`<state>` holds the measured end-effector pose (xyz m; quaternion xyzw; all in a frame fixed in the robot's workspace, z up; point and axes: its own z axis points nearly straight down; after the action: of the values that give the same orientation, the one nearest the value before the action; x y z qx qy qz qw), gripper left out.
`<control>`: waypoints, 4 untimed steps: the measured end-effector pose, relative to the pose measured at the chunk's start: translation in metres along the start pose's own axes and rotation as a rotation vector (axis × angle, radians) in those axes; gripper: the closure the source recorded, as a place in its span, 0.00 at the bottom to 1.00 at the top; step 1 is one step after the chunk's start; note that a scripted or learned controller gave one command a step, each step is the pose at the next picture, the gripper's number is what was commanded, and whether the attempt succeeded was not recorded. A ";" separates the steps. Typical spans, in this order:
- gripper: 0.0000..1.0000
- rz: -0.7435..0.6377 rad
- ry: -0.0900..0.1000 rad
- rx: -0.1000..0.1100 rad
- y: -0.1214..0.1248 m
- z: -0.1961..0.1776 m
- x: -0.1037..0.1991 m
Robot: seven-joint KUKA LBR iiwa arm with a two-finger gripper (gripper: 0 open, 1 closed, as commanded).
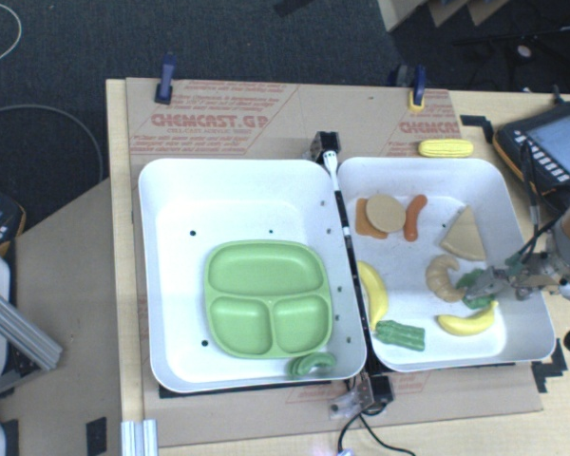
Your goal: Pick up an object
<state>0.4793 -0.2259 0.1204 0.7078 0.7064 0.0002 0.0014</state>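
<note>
Green divided tray (267, 295) in left bin (171, 207). Right bin (522, 335): banana (466, 323), sausage (415, 217), green pickle (400, 334). Gripper (484, 283) low beside croissant (444, 278); grip state cannot be told.

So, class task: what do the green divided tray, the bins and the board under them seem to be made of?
Green divided tray: likely moulded plastic, matte, with smooth rounded compartment walls in one even colour.
Left bin and right bin: probably thin formed plastic, slightly glossy white with soft curved rims.
Board: looks like brown cardboard or paper-masked sheet, flat and dull with red print.
</note>
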 end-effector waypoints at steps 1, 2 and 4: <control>1.00 -0.001 0.000 -0.001 0.001 -0.009 0.002; 1.00 -0.001 0.002 0.002 0.000 0.036 0.009; 1.00 0.001 -0.002 -0.003 0.001 0.034 0.026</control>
<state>0.4801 -0.1997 0.0862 0.7083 0.7059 0.0006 0.0033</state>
